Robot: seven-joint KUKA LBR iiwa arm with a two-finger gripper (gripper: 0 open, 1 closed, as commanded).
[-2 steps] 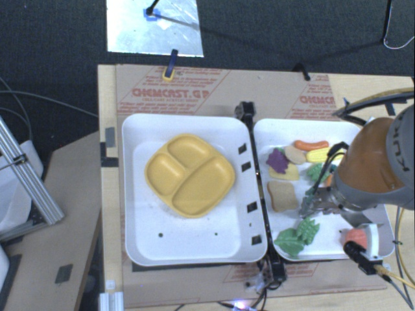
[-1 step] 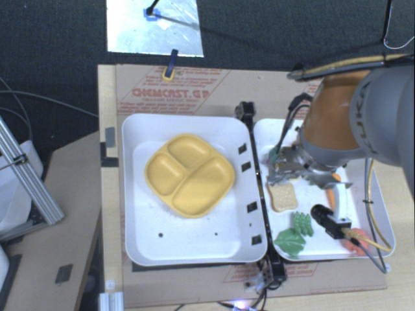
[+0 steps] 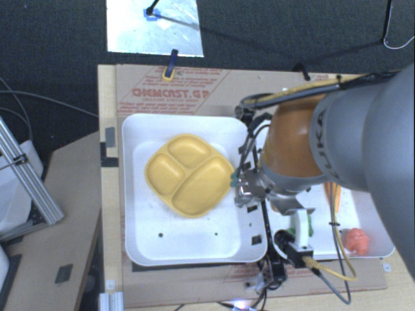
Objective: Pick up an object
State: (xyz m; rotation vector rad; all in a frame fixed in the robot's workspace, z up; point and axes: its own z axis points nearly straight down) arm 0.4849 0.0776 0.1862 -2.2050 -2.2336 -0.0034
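Yellow divided plate (image 3: 189,174), three compartments (two smaller toward the far side, one long toward the near right), glossy plastic, rounded corners. It lies flat in the left bin (image 3: 181,241), turned at an angle, in the far half of the bin and nearer its right wall. The near half of that bin's floor is bare white with two small dark spots.

Gripper (image 3: 242,190) sits at the left bin's right wall, just beside the plate's right edge; contact not resolvable. Whether the gripper is apart or together: cannot tell, the wrist and cables hide it. The arm (image 3: 363,135) covers most of the right bin (image 3: 379,243).

Right bin: a pink rounded object (image 3: 355,240) near the near right corner, and an orange stick (image 3: 334,196) showing beside the arm.

Both bins rest on a brown cardboard sheet (image 3: 175,89) with red print. Floor is dark carpet (image 3: 52,37); a shiny foil-like sheet (image 3: 154,18) lies beyond the cardboard's far edge. An aluminium rail (image 3: 26,173) runs at the left.
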